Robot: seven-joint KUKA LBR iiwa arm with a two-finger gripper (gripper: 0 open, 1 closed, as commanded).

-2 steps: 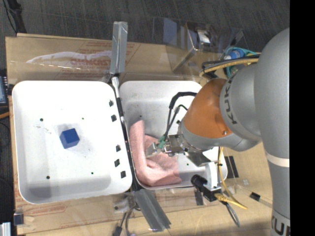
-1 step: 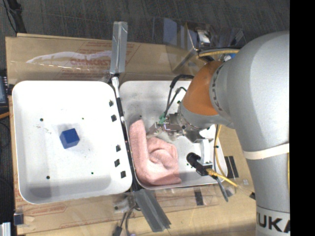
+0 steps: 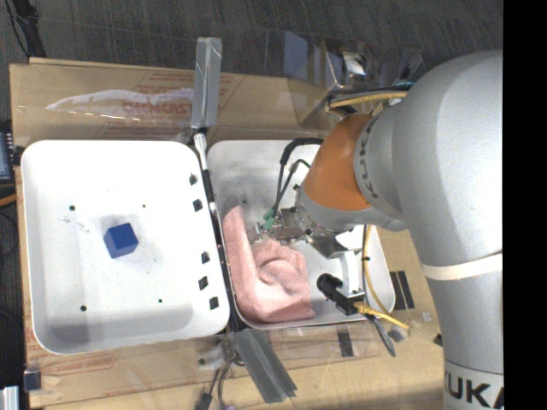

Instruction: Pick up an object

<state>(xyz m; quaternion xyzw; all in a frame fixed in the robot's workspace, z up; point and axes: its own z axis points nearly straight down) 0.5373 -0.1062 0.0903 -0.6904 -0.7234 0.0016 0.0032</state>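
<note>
A pink cloth [image 3: 267, 273] lies crumpled in the right bin [image 3: 248, 167], along its left wall and front. A blue cube [image 3: 121, 239] sits in the left bin [image 3: 51, 186], left of centre. My gripper [image 3: 275, 227] reaches down into the right bin from the right, just above the cloth's upper edge. The wrist and orange band hide most of it, and nothing is visibly held.
A black clip-like part [image 3: 335, 292] hangs near the right bin's front right. A grey divider bar [image 3: 205, 84] runs between the bins at the back. The large grey arm [image 3: 453, 186] covers the bench's right side.
</note>
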